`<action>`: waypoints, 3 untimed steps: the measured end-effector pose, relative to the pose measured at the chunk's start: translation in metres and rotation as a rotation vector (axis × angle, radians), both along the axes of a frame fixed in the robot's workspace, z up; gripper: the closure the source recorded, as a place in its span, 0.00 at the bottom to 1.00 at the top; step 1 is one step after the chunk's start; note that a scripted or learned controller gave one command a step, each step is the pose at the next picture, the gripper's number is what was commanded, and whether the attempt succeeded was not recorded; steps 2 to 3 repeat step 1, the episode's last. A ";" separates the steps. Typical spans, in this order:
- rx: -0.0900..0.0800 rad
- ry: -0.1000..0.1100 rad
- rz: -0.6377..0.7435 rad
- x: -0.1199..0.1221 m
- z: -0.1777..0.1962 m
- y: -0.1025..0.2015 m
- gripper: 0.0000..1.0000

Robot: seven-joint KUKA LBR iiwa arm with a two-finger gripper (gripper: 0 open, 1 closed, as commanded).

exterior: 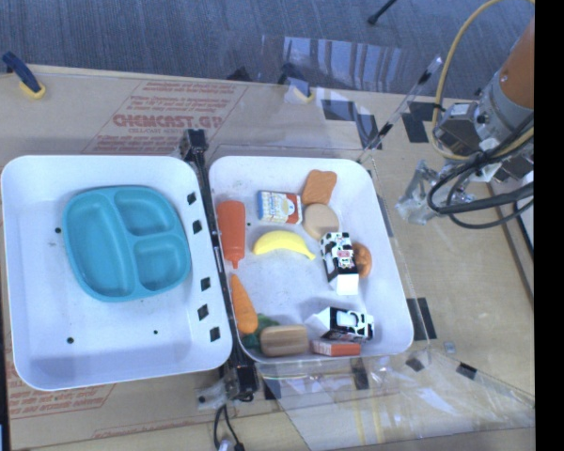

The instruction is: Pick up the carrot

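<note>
The carrot (pixel 243 304) is a short orange root with a green top. It lies along the left wall of the right bin (pixel 387 252), near the front corner, touching a tan block (pixel 283 339). My gripper (pixel 418 194) hangs outside the right bin, past its right rim and well away from the carrot. Nothing shows in the gripper. The grey arm with its orange band (pixel 517 69) enters from the upper right.
The right bin also holds a red-orange bottle (pixel 231 231), a banana (pixel 284 244), a small carton (pixel 278 207), a bun (pixel 321 219) and two cow-patterned cartons (pixel 338 255). A blue divided plate (pixel 127 241) lies in the left bin (pixel 28 280). Cables (pixel 470 186) hang by the arm.
</note>
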State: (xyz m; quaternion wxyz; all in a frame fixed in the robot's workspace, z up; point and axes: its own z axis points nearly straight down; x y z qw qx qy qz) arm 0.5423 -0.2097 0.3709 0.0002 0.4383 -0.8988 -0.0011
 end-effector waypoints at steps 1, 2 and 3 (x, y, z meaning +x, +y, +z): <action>-0.001 0.000 0.000 0.000 0.000 0.000 0.00; -0.001 0.000 0.000 0.000 0.000 0.000 0.00; -0.001 0.000 0.000 0.000 0.000 0.000 0.00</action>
